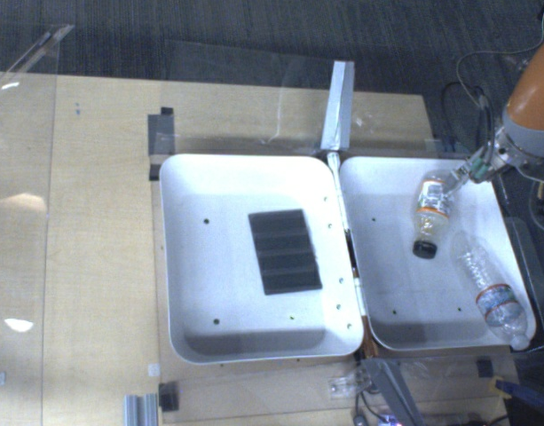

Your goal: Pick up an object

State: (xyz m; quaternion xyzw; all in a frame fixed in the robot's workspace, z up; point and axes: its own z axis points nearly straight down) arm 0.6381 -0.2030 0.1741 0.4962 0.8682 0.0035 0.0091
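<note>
A small clear bottle (429,213) with a yellowish label and a black cap lies in the right bin (387,313), cap pointing toward the front. My gripper (473,169) hovers at the bin's back right, just right of that bottle's base, with nothing seen in it. A second clear plastic bottle (490,293) with a blue-and-white label lies along the right bin's right wall. A black ridged rectangular block (285,250) lies flat in the middle of the left bin (192,238).
The arm's orange band (531,100) enters from the upper right, with cables behind it. A metal post (337,105) stands behind the seam between the bins. Bare floor shows in the right bin's front left part.
</note>
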